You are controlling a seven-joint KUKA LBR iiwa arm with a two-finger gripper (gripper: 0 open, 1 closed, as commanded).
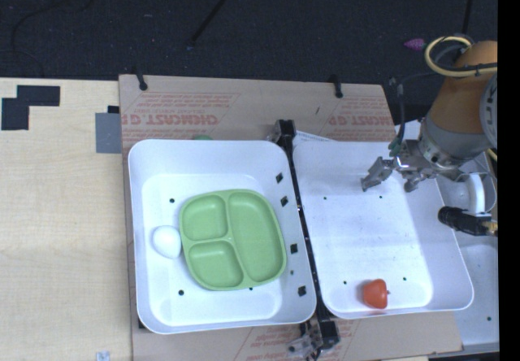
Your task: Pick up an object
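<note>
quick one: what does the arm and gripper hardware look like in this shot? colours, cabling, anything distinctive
Grey KUKA arm with a broad orange band above the wrist. A yellowish cable loop sits on top of the band. The two-finger gripper is grey metal, with slim angular fingers on a darker mount. No legible markings.

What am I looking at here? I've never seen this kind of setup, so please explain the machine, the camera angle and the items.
One camera looks down at a slant on a bench with two shallow white bins. The grey and orange shape at the right is a robot arm; its two-finger gripper hangs open over the right bin, near its far side, and holds nothing. That bin contains a small red object near its front edge. The left bin holds a green divided plate with a small white object beside it. The job is to pick up an object.
</note>
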